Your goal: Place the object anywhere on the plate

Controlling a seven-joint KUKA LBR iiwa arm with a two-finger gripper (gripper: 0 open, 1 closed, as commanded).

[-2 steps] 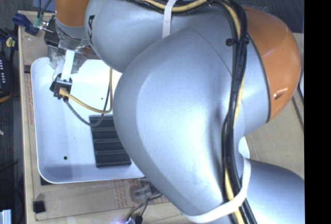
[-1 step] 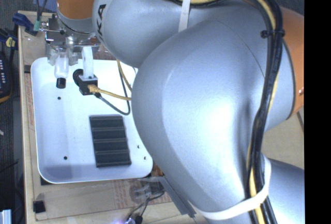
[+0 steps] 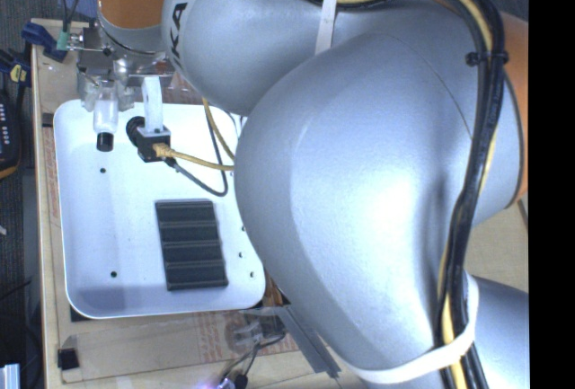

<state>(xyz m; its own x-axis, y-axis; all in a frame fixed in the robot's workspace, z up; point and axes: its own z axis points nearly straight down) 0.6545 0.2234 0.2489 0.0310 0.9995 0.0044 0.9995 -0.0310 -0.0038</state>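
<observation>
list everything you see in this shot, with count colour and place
white bin: one, white, left half of the view, on the bench
ribbed pad: one, dark grey to black, lying flat in the lower middle of the bin
small dark dots: a few, black, scattered on the bin floor; too small to identify
bench: one, tan wood, around and below the bin
cable: one, yellowish, running from the gripper area right toward the arm
arm: one, grey with an orange band at top left, covering the right and centre of the view
gripper: one, pale fingers with dark tips, over the upper left of the bin, nothing seen between the fingers
</observation>
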